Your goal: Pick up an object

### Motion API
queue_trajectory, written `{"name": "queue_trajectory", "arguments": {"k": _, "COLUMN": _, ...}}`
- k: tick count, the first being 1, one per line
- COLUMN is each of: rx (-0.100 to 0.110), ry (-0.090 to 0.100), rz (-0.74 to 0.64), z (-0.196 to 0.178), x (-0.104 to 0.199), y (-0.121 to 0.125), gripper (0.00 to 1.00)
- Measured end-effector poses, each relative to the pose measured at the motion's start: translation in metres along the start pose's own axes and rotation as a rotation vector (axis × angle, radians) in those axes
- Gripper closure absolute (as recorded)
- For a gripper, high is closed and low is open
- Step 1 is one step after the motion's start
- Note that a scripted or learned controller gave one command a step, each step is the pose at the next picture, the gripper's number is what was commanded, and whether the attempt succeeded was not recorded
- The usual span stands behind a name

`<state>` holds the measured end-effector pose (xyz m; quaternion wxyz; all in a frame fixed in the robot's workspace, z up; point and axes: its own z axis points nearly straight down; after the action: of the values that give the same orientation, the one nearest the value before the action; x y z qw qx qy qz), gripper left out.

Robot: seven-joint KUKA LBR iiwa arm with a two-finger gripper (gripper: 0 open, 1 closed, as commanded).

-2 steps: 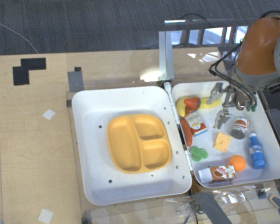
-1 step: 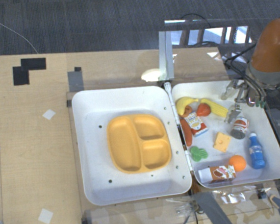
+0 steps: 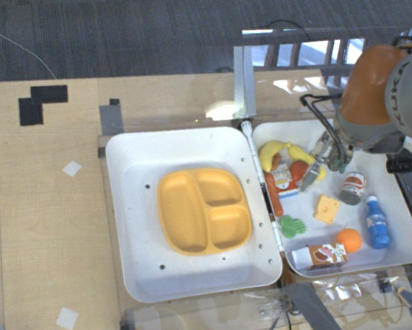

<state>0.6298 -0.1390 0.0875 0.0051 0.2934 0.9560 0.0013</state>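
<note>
Left bin just has the yellow divided plate. In the right bin, the banana sits upper left, bright yellow and curved, long axis roughly left-right. The gripper hangs just to its lower right, over the clutter, grip state impossible to tell.

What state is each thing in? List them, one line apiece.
Gripper: low in the right bin, at the banana.
Banana: lying flat.
Can: on its side.
Blue bottle: lying down.
Juice carton: lying flat.
Orange: resting beside the carton.
Cheese wedge: lying flat.
Yellow tray: upright in the left bin.
</note>
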Motion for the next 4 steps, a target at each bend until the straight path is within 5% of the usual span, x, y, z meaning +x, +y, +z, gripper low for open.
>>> {"name": "queue_trajectory", "arguments": {"k": 1, "rx": -0.003, "ry": -0.012, "rz": -0.006, "z": -0.012, "x": -0.003, "y": 0.003, "gripper": 1.0}}
{"name": "queue_trajectory", "arguments": {"k": 2, "rx": -0.004, "ry": -0.005, "rz": 0.066, "z": -0.171, "x": 0.036, "y": 0.056, "gripper": 1.0}}
{"name": "queue_trajectory", "arguments": {"k": 3, "rx": 0.008, "ry": 0.01, "rz": 0.394, "z": -0.102, "x": 0.086, "y": 0.085, "gripper": 1.0}}
{"name": "queue_trajectory", "arguments": {"k": 4, "rx": 0.007, "ry": 0.008, "rz": 0.388, "z": -0.112, "x": 0.085, "y": 0.087, "gripper": 1.0}}
